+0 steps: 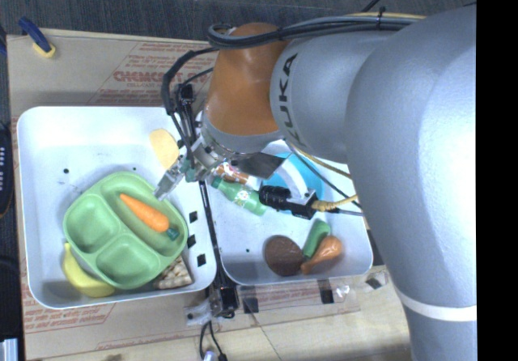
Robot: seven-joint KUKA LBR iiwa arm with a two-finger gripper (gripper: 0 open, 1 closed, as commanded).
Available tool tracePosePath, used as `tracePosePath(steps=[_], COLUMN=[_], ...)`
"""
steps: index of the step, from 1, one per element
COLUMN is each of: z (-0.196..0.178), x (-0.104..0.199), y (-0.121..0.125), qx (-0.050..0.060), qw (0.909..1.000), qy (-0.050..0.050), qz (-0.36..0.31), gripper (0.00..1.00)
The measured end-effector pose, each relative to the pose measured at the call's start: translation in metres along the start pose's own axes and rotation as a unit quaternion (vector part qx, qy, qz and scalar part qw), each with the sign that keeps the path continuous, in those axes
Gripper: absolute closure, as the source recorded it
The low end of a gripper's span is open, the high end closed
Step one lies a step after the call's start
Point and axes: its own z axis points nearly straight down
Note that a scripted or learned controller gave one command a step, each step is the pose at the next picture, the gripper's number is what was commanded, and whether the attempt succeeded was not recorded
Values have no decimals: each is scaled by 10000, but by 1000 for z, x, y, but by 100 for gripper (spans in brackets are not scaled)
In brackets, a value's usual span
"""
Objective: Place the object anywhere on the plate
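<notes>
Camera view from above the bench: the gripper (172, 179) hangs over the right rim of the green plate (97, 226) in the left bin (48, 141), its fingers parted and released, with nothing between them. The carrot (146, 212) lies on the plate just left of and nearer than the fingertips, close beside them but seemingly apart, its long axis running from far left to near right across the plate's divider. By this reading the carrot is already where the task wants it, so what remains looks like a clean lift away without nudging it. Behind the gripper, the arm's orange band (243, 84) and grey wrist lean in from the right, spanning the gap between the bins and tilting down toward the left. A yellow object (164, 146) sits in the left bin beyond the plate. In the right bin (356, 264) lie a brown round item (282, 255) and an orange-and-green toy (322, 246).
</notes>
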Motion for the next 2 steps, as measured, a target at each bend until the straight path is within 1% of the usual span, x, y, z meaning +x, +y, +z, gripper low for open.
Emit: tracePosePath(steps=[1,2], z=[-10,-10], x=[0,0], y=[1,1], qx=[10,12], qw=[10000,10000], qy=[11,10], qz=[-26,-27], gripper=[100,0])
